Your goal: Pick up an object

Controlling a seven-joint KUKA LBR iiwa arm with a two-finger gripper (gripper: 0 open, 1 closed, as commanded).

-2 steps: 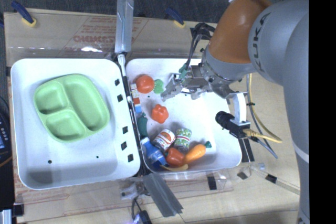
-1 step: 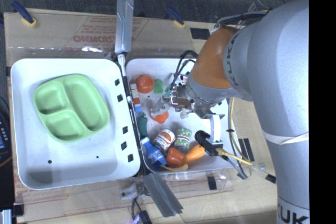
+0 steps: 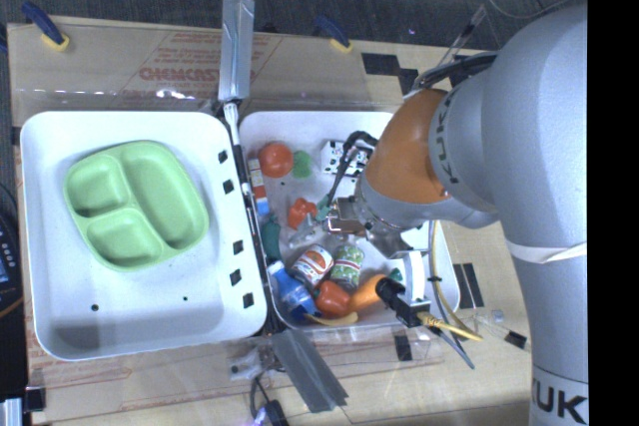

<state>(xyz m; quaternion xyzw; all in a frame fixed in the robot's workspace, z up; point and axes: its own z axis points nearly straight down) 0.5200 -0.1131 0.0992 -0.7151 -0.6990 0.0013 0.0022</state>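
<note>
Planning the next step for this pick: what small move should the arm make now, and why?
Probably a short descent. The end effector hangs over the right bin, above the toy clutter near a small red piece and a striped can. Nothing visibly sits between its fingers, so lowering onto the pile seems the sensible step.

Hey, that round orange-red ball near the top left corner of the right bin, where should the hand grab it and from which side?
Take the round orange-red ball across its widest middle, coming straight down from above. It is round, so no side grips better than another, and its top looks open. The right white bin has its left wall close on one side and a small green piece sits on the other, so I'd set the fingers along the line parallel to that wall.
</note>
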